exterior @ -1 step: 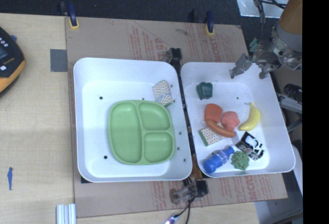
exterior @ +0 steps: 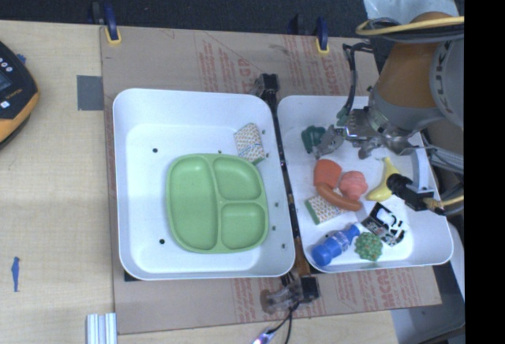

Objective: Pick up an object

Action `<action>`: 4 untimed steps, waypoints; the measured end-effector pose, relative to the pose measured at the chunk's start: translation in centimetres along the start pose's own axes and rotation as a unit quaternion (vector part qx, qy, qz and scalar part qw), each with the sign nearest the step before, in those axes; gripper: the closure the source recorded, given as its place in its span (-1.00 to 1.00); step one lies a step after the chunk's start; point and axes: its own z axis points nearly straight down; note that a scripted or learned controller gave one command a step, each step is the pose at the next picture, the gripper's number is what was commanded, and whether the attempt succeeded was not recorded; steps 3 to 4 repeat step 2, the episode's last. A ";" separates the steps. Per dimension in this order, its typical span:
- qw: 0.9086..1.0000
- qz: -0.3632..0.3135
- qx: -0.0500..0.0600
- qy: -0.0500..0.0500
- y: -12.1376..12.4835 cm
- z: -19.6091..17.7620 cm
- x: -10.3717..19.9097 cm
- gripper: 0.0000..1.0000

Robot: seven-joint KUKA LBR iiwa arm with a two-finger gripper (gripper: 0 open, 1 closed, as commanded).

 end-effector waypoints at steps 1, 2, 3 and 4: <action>1.000 0.001 0.000 0.000 -2.7 6.1 0.8 -1.00; 1.000 -0.001 0.000 -0.001 -2.7 5.1 0.7 1.00; 1.000 -0.001 0.000 -0.001 -2.7 5.1 0.7 1.00; 1.000 -0.001 0.000 -0.001 -2.7 5.1 0.7 1.00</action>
